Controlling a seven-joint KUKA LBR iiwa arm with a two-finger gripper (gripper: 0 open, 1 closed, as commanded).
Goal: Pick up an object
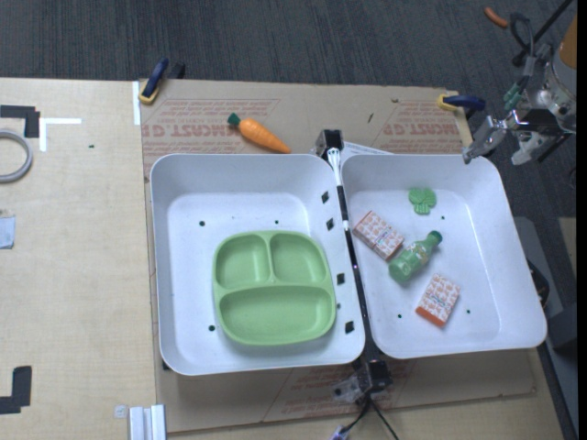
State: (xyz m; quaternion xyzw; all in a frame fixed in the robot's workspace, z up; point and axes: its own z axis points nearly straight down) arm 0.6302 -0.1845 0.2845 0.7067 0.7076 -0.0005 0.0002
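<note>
The green bottle (415, 255) lies on its side near the middle of the right bin (514, 246), a small clear-green plastic thing with a rounded cap pointing up and to the right. Just beside its upper left sits a flat packet with a red-and-white checked print (378, 234), touching or nearly touching it. Below and to its right lies a second flat packet (438, 299), same pattern with an orange edge, a little apart. Farther up the bin a small green knobbly piece (422, 200) rests alone.

The left bin (170, 246) holds a smooth pale-green divided plate (273, 288) with three compartments, rounded at the corners. Both bins are shallow, glossy white, joined along the middle by dark clips. Behind them, on brown cardboard (404, 122) spread over the worktop (64, 273), lies an orange toy carrot (260, 134).

The gripper (500, 140) hangs past the right bin's far right corner, well apart from everything inside; whether it is open I cannot tell.
</note>
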